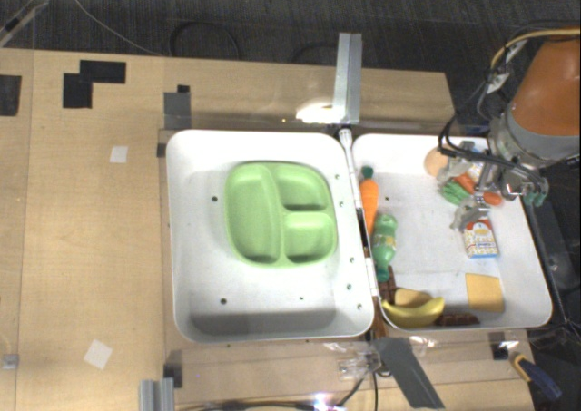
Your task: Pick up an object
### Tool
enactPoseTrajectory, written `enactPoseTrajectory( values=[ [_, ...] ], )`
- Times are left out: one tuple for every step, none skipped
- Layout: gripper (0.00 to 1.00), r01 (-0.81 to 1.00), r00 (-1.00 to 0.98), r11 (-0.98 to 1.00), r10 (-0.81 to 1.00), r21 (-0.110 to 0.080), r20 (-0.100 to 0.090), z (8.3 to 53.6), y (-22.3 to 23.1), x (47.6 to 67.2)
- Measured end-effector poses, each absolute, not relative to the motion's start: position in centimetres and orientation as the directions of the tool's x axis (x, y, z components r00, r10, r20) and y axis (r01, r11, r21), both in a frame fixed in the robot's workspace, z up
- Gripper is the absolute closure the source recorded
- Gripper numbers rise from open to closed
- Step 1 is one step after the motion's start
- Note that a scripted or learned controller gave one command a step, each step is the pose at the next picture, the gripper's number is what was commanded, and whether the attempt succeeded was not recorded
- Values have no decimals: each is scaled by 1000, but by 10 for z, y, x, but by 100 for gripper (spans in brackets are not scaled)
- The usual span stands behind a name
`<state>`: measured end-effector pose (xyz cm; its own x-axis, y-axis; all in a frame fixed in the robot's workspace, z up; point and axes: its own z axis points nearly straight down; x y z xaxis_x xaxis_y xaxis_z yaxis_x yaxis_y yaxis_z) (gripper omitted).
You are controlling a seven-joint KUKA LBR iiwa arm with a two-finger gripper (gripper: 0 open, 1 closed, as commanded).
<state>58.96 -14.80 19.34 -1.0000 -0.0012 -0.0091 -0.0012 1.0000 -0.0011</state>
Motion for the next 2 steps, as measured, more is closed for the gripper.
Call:
enactPoseTrajectory(
  values=[
    [0,50,-999,999,50,-2,-6,95,-194,553],
    [0,42,-999,999,42,-2,-17,90,-140,544]
  ],
)
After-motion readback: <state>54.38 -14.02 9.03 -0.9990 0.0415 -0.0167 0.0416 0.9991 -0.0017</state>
